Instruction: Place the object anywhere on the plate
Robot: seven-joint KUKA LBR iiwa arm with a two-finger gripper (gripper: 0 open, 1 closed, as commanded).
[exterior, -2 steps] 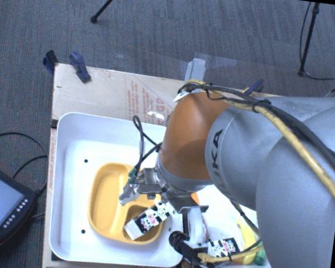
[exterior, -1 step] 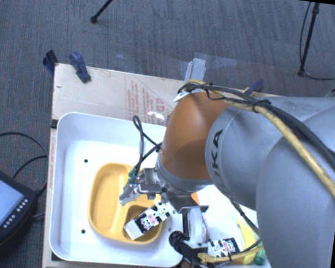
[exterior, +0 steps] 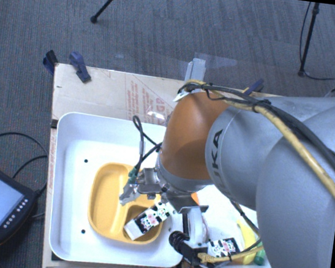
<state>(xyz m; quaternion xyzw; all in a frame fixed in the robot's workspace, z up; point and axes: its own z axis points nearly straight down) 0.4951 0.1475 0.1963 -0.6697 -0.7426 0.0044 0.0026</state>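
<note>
Judging by its look, the small carton (exterior: 148, 219) with a cow print is light and stiff, a box with flat sides, best taken across the two long faces. It lies on the near right part of the yellow plate (exterior: 103, 205) in the left bin (exterior: 73, 148). The gripper (exterior: 131, 192) hangs just left of it, over the plate; how far it is open I cannot tell.

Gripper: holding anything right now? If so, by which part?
Cannot be told. The gripper hangs over the yellow plate, and the cow-patterned carton sits on the plate just beside it, but no grasp on it is visible.
</note>
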